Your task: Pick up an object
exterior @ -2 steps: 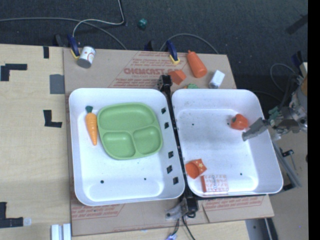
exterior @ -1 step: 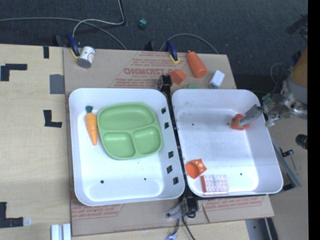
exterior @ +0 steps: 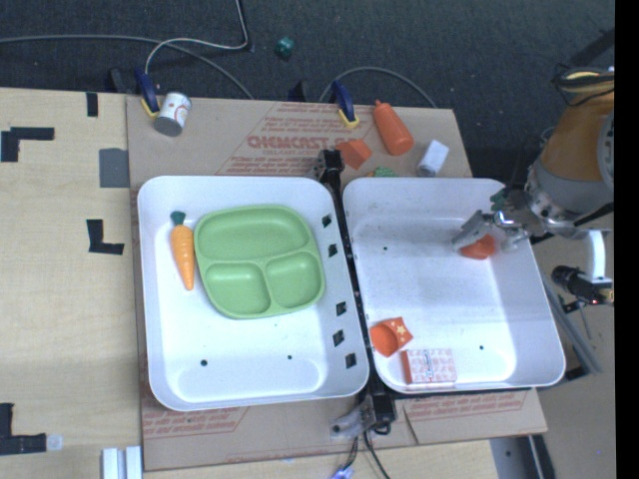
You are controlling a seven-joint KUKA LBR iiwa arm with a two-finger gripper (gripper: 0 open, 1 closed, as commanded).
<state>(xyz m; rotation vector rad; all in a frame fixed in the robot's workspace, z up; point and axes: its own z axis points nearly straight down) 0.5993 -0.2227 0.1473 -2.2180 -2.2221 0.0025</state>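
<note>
My gripper (exterior: 477,234) hangs over the far right part of the right bin (exterior: 439,287). A small red-orange object (exterior: 479,249) lies right at its tip, touching or nearly touching it. Whether the object is gripped cannot be made out. Nearer the front of the same bin lie an orange block (exterior: 389,335) and a flat red-and-white packet (exterior: 429,365). The left bin (exterior: 160,317) holds a green divided plate (exterior: 262,259) with a toy carrot (exterior: 183,252) beside it on the left.
Behind the bins, on the cardboard, lie an orange bottle (exterior: 392,128), a small orange piece (exterior: 357,153), a pale cube (exterior: 433,156) and a small can (exterior: 173,113). Cables cross the dark floor at the back. The bins' shared rim (exterior: 341,267) runs down the middle.
</note>
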